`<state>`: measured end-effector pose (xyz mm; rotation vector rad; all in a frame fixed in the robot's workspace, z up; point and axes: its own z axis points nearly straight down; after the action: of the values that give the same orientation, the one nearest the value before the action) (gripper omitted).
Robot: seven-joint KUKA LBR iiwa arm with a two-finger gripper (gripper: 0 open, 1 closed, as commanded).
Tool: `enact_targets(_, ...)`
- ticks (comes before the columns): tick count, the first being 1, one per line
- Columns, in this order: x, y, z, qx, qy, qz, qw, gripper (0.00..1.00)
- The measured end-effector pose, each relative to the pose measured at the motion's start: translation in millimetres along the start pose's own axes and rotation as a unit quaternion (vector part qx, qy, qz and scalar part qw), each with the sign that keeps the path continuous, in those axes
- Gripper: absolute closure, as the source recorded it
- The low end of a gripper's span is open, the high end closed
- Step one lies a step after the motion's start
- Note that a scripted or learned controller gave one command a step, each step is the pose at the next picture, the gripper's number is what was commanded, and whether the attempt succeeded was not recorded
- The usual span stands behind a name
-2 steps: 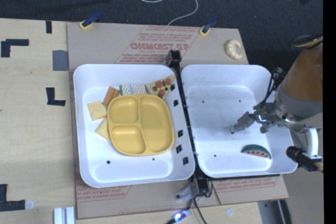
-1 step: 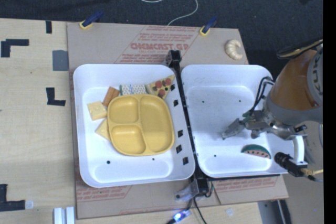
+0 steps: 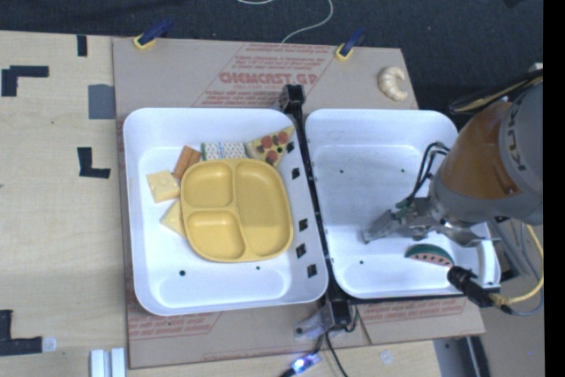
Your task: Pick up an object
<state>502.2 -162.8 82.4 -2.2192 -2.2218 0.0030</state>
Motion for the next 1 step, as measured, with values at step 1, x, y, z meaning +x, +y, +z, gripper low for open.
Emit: enact_targets(1, -0.4, 0.7, -12.6, -0.001, -0.001, 0.000, 1.0000, 1.00)
